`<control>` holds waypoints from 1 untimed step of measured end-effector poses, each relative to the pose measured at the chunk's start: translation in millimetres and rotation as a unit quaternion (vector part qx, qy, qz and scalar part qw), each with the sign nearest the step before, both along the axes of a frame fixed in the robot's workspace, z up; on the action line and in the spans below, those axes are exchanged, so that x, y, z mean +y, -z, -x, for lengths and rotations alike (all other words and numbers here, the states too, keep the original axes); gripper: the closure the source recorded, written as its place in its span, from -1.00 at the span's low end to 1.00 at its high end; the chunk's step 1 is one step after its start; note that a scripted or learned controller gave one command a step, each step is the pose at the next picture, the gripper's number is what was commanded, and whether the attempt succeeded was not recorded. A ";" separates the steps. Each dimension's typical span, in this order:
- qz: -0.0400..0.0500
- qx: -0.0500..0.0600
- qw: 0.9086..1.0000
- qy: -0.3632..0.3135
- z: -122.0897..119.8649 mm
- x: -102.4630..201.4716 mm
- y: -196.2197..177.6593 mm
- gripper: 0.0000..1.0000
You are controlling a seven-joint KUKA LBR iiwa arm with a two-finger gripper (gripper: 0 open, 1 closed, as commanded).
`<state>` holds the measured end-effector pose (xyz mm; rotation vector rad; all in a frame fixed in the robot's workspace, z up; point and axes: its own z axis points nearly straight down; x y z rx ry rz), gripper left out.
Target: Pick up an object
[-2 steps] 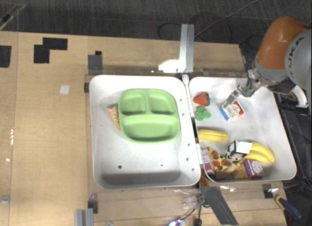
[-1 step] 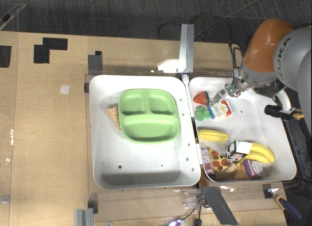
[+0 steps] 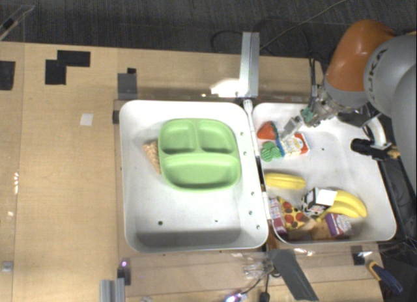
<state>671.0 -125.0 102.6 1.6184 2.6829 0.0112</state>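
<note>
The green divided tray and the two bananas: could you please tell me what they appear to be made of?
The green divided tray looks like moulded plastic with a matte finish: uniform colour, rounded compartment edges, soft sheen. The two bananas look like smooth toy plastic, evenly yellow and unblemished, though real fruit cannot be ruled out at this resolution.

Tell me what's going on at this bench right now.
A grey robot arm reaches in from the right over the right bin, its tool near the bin's back edge. That bin holds toy food: a strawberry, a small carton, two bananas and other pieces at the front. The left bin holds a green divided plate. Nothing has visibly been picked up yet.
</note>
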 end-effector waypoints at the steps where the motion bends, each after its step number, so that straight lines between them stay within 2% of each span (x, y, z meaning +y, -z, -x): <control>1: 0.003 0.001 1.000 0.018 -1.9 4.2 0.3 -1.00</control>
